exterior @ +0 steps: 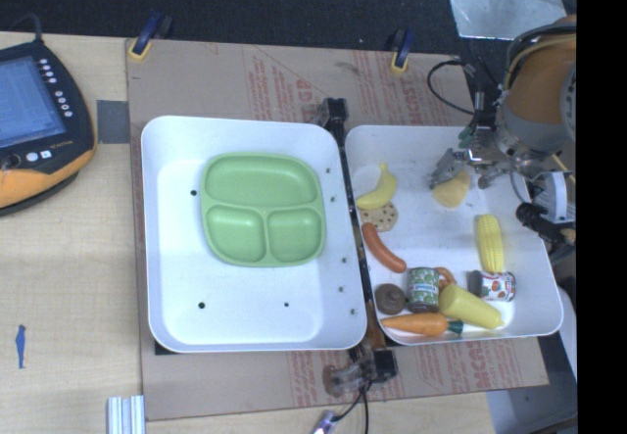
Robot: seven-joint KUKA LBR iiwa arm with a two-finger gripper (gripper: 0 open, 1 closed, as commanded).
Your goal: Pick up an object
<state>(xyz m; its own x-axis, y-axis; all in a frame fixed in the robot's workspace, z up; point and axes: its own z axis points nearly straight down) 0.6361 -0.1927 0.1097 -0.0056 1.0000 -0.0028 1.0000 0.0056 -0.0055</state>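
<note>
My gripper (464, 173) hangs over the far part of the right bin (421, 153), its two fingers spread apart. A pale yellow food piece (452, 191) lies on the bin floor just below and between the fingertips; nothing is lifted. Other items in this bin are a banana (377, 189), a speckled cookie (384, 217), a red sausage (383, 248), a corn cob (489, 242), a green can (423, 288), a brown disc (390, 299), a carrot (416, 325), a yellow pepper-like piece (471, 309) and a small red-and-white can (497, 285).
The left bin (176, 226) holds a green divided plate (263, 209). A teach pendant (34, 123) lies on the bench at the far left. Clamps (335, 112) join the bins at their shared edge. Cables (460, 94) trail behind the right bin.
</note>
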